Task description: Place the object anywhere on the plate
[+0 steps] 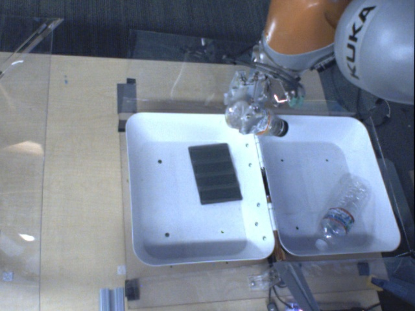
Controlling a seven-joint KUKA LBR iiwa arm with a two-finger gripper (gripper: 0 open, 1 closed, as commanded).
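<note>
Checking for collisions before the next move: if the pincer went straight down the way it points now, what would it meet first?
Probably the ridge where the left bin and right bin meet, near their far rims; the pincer hangs above that seam. Depth is unclear from this slanted view.

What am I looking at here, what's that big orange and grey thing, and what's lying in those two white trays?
This is one picture from a camera fixed above a workbench, looking down at a slant. The big orange and grey thing is a robot arm reaching in from the right. At its tip is a small metal gripper, its hand, hovering over the far edge where the two trays meet. I see nothing held in it.

The two trays are shallow white bins side by side. The left bin holds a dark, flat, ridged rectangle, apparently the plate. The right bin holds a clear plastic bottle lying on its side near the front corner, likely the object to move.
</note>
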